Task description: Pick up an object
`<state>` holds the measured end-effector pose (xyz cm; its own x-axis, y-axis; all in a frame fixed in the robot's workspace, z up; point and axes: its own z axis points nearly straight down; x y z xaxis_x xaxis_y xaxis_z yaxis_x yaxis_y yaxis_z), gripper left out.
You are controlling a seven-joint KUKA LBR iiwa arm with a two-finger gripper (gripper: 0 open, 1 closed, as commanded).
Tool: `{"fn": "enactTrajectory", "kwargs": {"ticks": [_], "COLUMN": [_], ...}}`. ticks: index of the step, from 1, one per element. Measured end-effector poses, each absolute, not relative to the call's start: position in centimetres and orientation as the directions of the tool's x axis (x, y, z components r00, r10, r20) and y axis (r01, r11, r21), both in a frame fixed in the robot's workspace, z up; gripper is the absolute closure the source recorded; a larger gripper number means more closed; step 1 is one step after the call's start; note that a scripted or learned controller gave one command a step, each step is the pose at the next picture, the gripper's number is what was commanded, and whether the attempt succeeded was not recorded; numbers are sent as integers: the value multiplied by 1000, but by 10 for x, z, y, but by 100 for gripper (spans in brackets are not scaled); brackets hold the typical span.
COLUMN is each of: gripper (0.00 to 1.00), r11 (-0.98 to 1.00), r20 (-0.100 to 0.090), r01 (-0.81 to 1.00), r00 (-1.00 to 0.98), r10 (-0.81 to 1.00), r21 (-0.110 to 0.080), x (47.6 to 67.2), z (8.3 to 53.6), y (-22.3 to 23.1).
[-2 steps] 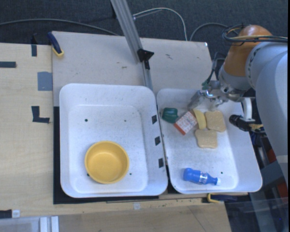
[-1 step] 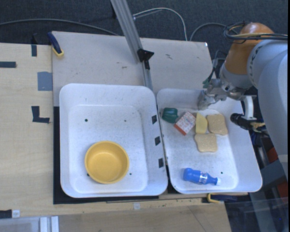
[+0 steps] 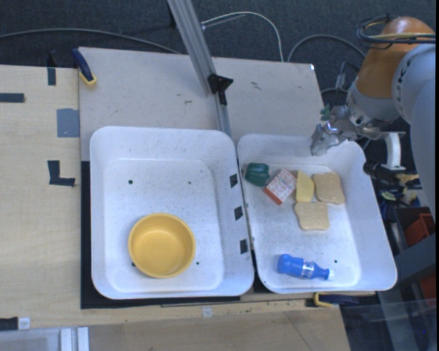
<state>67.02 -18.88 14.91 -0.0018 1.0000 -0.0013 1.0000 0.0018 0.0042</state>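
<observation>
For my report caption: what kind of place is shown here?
Probably a robotics lab test bench: two white bins side by side, toy items such as a yellow bowl, and loose cables behind on the dark floor.

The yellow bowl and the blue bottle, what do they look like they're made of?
The round yellow bowl in the left white bin looks like moulded plastic: uniform colour, smooth with a soft sheen. The small blue bottle lying in the right white bin also looks plastic, glossier; too small to be sure.

Light fell even and bright over the white bins. Shadows stayed faint beside them. Detail was slightly soft.
</observation>
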Motion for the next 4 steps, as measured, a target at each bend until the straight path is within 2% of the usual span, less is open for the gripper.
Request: {"fn": "enactTrajectory", "kwargs": {"ticks": [1, 2, 4], "gripper": [100, 100, 100], "r11": [2, 2, 6], "r20": [-2, 0, 2], "r01": [1000, 1000, 1000], "r00": [-2, -2, -6], "r10": [1000, 1000, 1000], "r21": [5, 2, -1], "x": [666, 666, 671], "z": [208, 225, 223], "y": [-194, -193, -94]}}
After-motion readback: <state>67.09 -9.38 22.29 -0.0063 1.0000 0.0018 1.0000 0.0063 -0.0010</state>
